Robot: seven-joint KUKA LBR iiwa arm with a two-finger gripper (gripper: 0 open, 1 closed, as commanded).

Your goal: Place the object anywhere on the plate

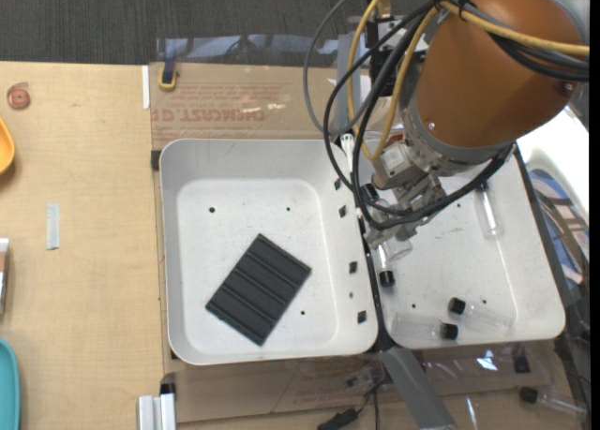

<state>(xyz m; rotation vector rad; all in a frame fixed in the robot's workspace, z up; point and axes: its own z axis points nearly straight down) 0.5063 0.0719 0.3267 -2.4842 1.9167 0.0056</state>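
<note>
So the jaws sit low over the left edge of the right-hand shallow white plastic bin [534,259], just under the wrist. They're buried in a tangle of black and yellow cables [361,72], so I honestly can't tell if they're released or clenched, or whether anything is in them. There's a glassy, clear bit right below that spot, but it's too blurry to call.

Directly above is the arm's fat glossy orange band [487,53], rounded like a dome from this angle, on a grey metal collar.

Around the jaws, on the smooth floor of the same bin:
- a small black blocky piece [385,277] just below them, near the bin wall
- two more little black chunks [457,305] near the front edge, close together
- a clear plastic tube [487,215] lying off to the right, near the far wall

The flat black ribbed rectangular plate [258,288] is in the left-hand white bin [173,231]. It lies flat, turned diagonally, in the front half, well apart from the jaws. It looks matte, with parallel grooves running along its length, and nothing is on top of it. The bin floor around it has a few tiny dark dots.

Behind both bins there's a flattened brown cardboard sheet [244,105] with faded red print. The pale wood-grain tabletop [84,306] runs off to the left, with an orange rounded thing [5,152] and a teal one [7,386] cut off at the edge.
</note>
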